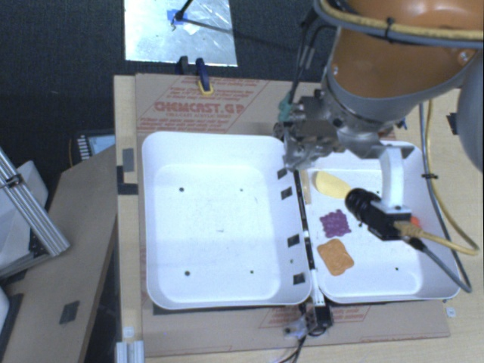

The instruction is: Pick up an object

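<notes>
From the one camera fixed above the bench, I am hanging over the right bin (408, 282), close to its far left corner where its wall is meeting the divider with the left bin (219, 218). My gripper (302, 151) is sitting low under my own wrist housing, and my big grey and orange body is covering most of it, so I cannot tell how my jaws are standing or whether anything is caught there. I am probably parked here because the candidates for picking are all gathered in this bin's left half, near the divider. The yellow piece (330, 184) is lying nearest the far wall, just beside my tool; the purple piece (335, 223) is resting toward the middle of the bin's left side; the orange piece (335, 256) is lying nearer the front wall, just beside the purple one. All three are lying flat on the bin floor, apart from my tool as far as I can judge. A black cylindrical attachment (372, 212) on a white bracket is jutting out over the bin and is cutting off the yellow piece's right end, so its full shape is staying unclear. The far right corner of the bin is disappearing beneath my arm.
</notes>
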`<state>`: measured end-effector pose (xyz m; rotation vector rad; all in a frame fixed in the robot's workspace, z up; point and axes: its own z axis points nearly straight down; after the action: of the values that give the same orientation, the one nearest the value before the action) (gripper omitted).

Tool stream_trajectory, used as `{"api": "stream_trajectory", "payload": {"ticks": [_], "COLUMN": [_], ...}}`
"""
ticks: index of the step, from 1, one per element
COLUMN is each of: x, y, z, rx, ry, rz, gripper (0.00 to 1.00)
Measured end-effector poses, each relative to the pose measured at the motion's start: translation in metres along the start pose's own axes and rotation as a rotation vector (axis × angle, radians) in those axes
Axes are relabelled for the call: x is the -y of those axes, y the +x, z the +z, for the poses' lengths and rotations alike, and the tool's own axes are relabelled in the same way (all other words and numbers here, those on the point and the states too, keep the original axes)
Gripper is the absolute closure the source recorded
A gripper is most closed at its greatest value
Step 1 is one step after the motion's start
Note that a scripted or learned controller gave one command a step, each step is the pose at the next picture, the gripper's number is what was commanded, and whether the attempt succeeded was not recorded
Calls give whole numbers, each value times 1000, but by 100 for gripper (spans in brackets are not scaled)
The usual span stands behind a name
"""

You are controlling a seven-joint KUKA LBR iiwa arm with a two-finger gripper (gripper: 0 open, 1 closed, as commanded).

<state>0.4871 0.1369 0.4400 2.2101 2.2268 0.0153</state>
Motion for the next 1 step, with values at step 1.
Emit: {"api": "stream_trajectory", "payload": {"ticks": [1], "x": [3], "y": [30], "z": [136], "rx": [6], "ry": [19], "rz": [4], "gripper": [100]}}
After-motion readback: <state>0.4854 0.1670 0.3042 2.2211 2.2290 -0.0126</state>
